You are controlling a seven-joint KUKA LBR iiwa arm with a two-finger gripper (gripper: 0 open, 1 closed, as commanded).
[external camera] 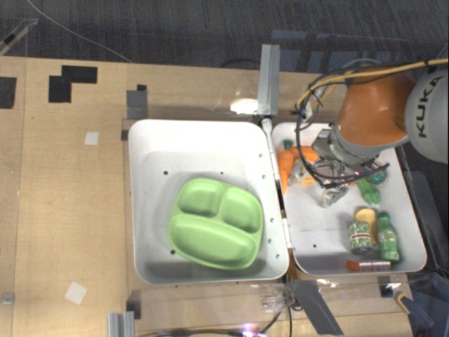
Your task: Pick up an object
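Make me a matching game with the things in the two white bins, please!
Things:
1. green divided plate
2. carrot
3. green bottle
4. red marker

Places:
A. lying along the right bin's front wall
B. upper left of the right bin, against the divider
C. alone in the left bin
D. right bin, standing next to the can

Pairs: 1-C, 2-B, 3-D, 4-A

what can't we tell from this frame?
- Gripper state: wrist and cables cover it.
- Orange item in the right bin: partly behind the arm, identity unclear.
- Green item: partly under the wrist.
- Can and bottle labels: too small.
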